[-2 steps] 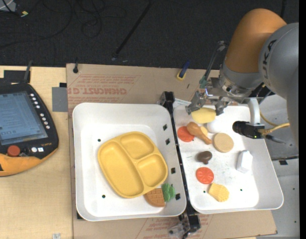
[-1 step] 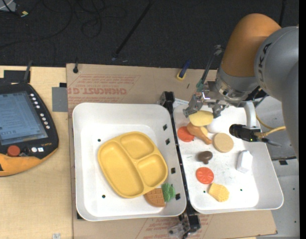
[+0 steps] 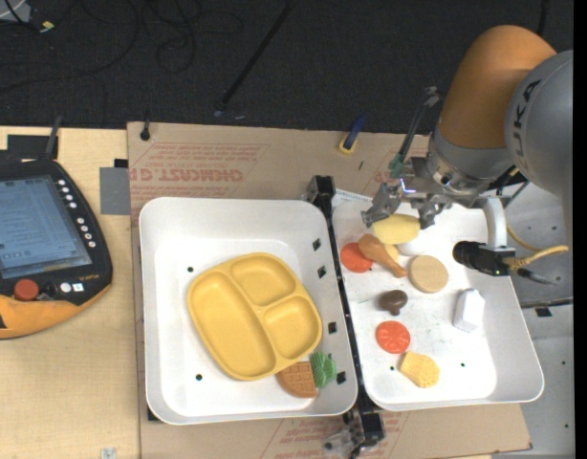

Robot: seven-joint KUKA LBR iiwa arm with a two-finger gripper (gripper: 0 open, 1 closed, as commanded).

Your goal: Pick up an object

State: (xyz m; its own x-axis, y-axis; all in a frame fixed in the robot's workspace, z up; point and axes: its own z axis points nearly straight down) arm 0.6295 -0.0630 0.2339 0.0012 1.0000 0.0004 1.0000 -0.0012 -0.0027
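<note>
Nearby, drumstick (image 3: 381,253) beside tan disc (image 3: 428,273)

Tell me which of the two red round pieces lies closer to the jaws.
The upper red piece, beside the drumstick, under the gripper. The other red piece lies lower, beside the yellow wedge.

To your left, a black handheld control pendant (image 3: 40,247) with a lit screen lies on the tan bench (image 3: 64,390). A brown cardboard sheet (image 3: 236,161) underlies both bins; black cables (image 3: 160,27) cross the dark background.
</note>
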